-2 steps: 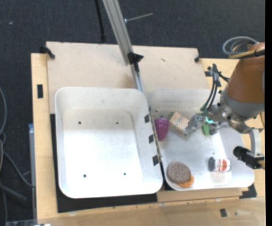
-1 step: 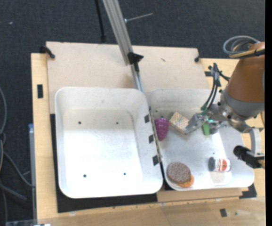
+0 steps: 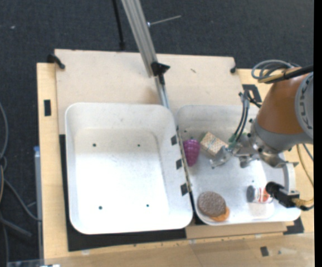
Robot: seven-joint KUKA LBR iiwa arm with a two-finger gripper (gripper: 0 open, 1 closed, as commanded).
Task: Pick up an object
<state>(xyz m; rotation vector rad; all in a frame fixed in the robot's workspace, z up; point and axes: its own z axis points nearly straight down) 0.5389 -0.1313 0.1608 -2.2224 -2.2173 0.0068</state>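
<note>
The bench (image 3: pixel 122 77) carried two shallow white bins side by side. The left bin (image 3: pixel 122 166) showed a pale floor with four small dark dots on it. All the loose things lay in the right bin (image 3: pixel 236 177).

Against the wall that the right bin shares with the left one stood a small purple cup (image 3: pixel 191 151). Just beside it, toward the arm, lay a beige speckled block (image 3: pixel 211 143), turned a little so that one corner pointed to the far side. In the near part of this bin lay a round brown disc (image 3: pixel 212 204) with an orange edge, close to the front rim. Further right, also near the front rim, was a small red and white item (image 3: pixel 259 196); it was too small to tell what it was.

The grey arm (image 3: pixel 283 115) with its orange band reached in from the right, above the right bin. The claw (image 3: pixel 222 157) was low in the middle of this bin, just beside the beige speckled block on its near side and well apart from the round brown disc. I could not tell if the claw was wide or narrow, and I could not see anything held in it. I could not tell either if it touched the block.

A slim metal post (image 3: pixel 138 26) rose at a slant from the far side of the bench, between the two bins.
</note>
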